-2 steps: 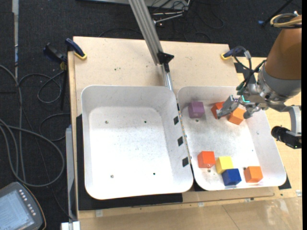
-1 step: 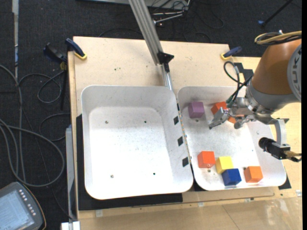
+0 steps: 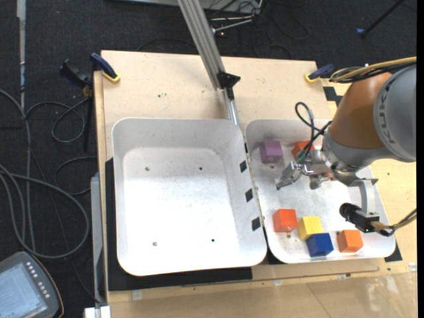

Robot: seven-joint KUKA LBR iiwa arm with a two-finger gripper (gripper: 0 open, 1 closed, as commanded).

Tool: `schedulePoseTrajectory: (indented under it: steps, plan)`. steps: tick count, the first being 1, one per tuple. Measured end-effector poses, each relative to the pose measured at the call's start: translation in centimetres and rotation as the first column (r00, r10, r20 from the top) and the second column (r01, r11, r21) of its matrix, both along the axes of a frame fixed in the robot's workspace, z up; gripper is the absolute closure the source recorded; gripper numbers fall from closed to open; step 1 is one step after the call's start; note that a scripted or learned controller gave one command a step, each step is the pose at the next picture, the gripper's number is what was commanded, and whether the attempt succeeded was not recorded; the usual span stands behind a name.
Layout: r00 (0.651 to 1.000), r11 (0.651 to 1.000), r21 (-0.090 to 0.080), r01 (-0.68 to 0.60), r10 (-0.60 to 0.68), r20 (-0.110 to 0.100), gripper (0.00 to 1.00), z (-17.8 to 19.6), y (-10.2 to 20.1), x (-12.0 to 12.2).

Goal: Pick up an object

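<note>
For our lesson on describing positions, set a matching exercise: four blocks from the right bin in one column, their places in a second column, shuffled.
Things:
1. purple block
2. blue block
3. yellow block
4. orange-red block

Places:
A. nearest the bin's front edge, between two other blocks
B. far end of the bin, left of the gripper
C. leftmost of the front group
D. touching the blue block, just behind it

Pairs: 1-B, 2-A, 3-D, 4-C

This is a robotics lab. A plywood table (image 3: 172, 85) held by clamps (image 3: 105, 67) stands on dark carpet strewn with cables (image 3: 40, 177). A teach pendant (image 3: 26, 290) lies at lower left, and an aluminium camera mast (image 3: 199, 32) rises at the top.
</note>
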State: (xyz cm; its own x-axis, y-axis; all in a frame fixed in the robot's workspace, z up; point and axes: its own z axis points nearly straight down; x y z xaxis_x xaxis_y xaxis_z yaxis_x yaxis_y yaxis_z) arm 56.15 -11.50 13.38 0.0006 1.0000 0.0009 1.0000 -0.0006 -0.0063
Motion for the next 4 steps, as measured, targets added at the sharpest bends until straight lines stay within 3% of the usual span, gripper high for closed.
schedulePoseTrajectory:
  steps: [1, 2, 4]
  plan:
    - [1.0, 1.0, -0.001, 0.0, 0.0, 0.004, 0.0, -4.0, 0.0, 0.0]
    - [1.0, 1.0, -0.001, 0.001, -0.001, 0.008, 1.0, -2.8, 0.0, 0.1]
    - [1.0, 1.0, -0.003, -0.003, 0.003, 0.013, 1.0, 8.5, -0.6, -0.2]
